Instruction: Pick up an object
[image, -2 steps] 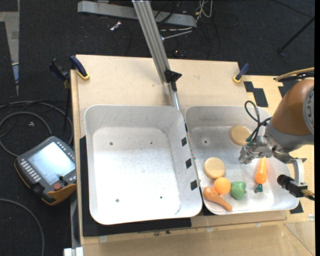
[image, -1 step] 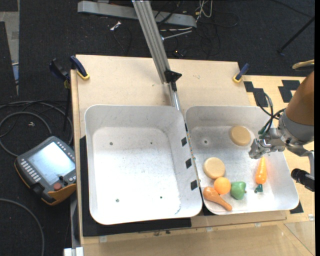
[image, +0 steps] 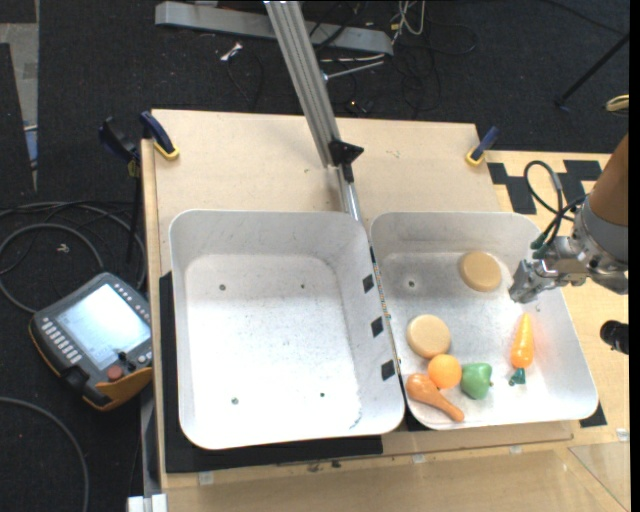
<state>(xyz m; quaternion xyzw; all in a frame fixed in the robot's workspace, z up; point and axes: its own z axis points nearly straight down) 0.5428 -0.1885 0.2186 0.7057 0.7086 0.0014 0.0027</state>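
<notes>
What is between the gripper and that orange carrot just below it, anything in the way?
Nothing visible. The gripper is above the right bin, and the carrot lies just below it in the picture, with bare bin floor between them. The tan disc sits off to the side.

Setting: robotics laboratory. Evidence: plywood table on dark carpeted floor, with clamps at its far corners; two shallow white bins side by side; a robot teach pendant with lit screen on the floor at left; loose cables around it; an aluminium mast rising from the far table edge; checkered marker at right.
</notes>
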